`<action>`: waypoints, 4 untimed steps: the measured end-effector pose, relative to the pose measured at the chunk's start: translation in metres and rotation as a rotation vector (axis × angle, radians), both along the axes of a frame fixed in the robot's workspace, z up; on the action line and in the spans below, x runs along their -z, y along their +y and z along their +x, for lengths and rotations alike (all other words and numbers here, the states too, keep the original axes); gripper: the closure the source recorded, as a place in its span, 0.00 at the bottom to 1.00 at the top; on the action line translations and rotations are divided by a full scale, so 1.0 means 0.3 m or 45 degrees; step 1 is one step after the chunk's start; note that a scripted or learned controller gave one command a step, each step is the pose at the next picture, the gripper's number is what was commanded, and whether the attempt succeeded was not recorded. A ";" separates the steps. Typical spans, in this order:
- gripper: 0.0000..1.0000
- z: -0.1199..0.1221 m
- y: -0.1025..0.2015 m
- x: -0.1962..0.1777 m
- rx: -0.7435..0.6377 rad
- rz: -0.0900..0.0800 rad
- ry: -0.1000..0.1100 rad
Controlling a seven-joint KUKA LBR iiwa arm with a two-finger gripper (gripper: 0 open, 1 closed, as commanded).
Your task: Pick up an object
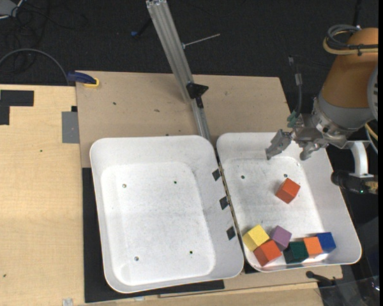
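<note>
From my remote seat: the gripper (pixel 292 146) hangs over the far end of the right bin (pixel 350 225), its two fingers spread apart and holding nothing. A lone red block (pixel 287 190) sits tilted on the bin floor, near the fingers and a little toward the camera, well apart from the cluster of blocks (pixel 289 243) packed along the near rim. I judge this the approach stage, before any grasp. Next I would need the fingers brought over the red block, lined up with its faces, lowered and closed.
</note>
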State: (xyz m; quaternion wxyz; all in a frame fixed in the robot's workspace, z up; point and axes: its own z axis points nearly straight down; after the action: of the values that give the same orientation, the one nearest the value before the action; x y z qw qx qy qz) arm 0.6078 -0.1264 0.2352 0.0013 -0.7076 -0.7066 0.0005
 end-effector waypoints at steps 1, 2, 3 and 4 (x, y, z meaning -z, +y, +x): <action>1.00 0.000 -0.003 -0.032 0.001 0.001 0.001; 1.00 -0.121 0.154 -0.670 -0.005 -0.002 -0.012; 0.00 -0.120 0.157 -0.652 -0.011 -0.002 0.000; 0.00 0.045 0.113 -0.533 0.000 -0.003 0.002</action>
State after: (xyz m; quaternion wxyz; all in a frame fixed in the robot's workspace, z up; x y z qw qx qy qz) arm 0.6213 -0.0924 0.3951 0.0009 -0.7077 -0.7065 0.0018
